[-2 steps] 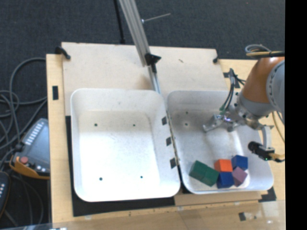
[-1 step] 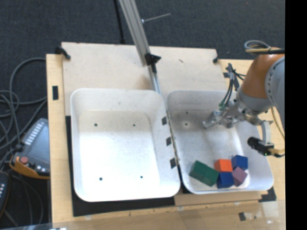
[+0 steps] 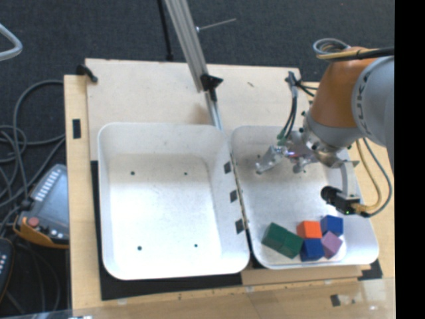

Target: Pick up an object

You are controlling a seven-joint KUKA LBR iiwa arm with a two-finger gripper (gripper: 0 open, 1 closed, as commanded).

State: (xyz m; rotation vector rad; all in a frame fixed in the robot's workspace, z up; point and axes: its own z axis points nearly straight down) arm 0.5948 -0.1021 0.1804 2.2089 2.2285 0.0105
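On the desk, in the right-hand bin, my tool hangs with its fingers spread and nothing between them, while the cluster of blocks lies toward the near right corner, well apart from it.
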